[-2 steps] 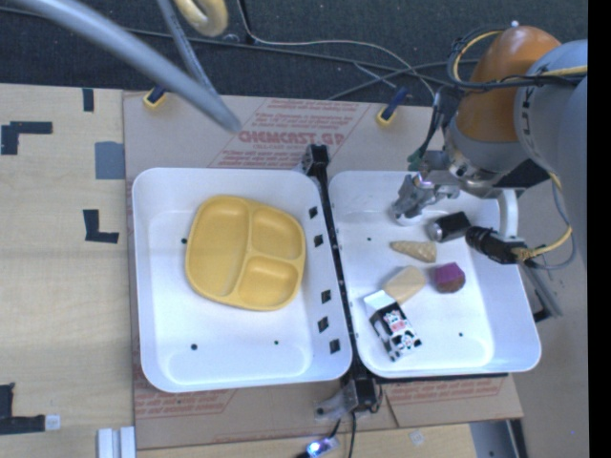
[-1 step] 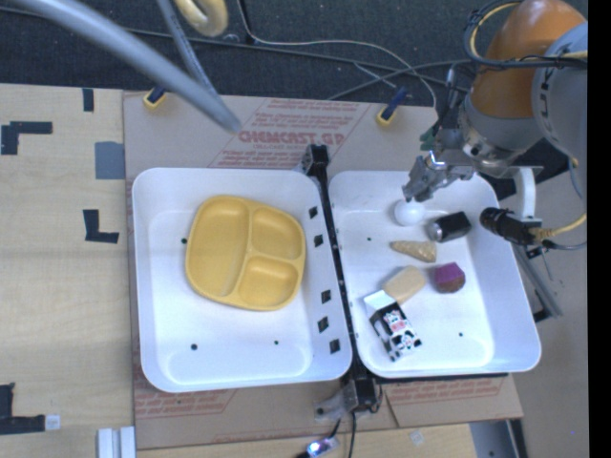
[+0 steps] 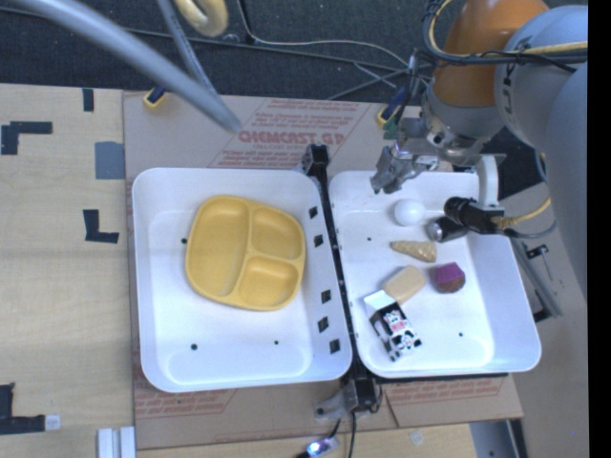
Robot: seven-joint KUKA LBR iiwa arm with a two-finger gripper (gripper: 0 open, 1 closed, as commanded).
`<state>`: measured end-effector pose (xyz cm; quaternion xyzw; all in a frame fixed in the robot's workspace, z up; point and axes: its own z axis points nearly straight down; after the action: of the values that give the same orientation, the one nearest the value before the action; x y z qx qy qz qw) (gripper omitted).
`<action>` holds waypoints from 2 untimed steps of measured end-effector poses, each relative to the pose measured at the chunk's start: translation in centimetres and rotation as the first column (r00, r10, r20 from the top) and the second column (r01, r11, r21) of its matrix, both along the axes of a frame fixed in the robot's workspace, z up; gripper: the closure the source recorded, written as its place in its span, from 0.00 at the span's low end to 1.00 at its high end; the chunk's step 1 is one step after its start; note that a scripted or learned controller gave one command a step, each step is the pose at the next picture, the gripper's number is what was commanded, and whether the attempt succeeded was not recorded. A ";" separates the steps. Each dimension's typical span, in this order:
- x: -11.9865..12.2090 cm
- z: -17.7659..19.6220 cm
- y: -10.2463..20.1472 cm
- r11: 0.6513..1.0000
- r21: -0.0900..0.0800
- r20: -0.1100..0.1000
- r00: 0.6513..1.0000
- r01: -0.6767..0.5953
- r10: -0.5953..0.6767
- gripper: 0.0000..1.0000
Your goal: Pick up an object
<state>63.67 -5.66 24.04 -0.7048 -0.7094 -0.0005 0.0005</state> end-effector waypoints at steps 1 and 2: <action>1.1 -0.1 4.6 1.000 -0.001 -0.001 1.000 0.001 -0.001 1.00; 0.5 -0.2 9.5 1.000 -0.001 -0.002 1.000 0.001 -0.001 1.00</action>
<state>64.16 3.89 23.86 -0.7051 -0.7091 0.0005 0.0010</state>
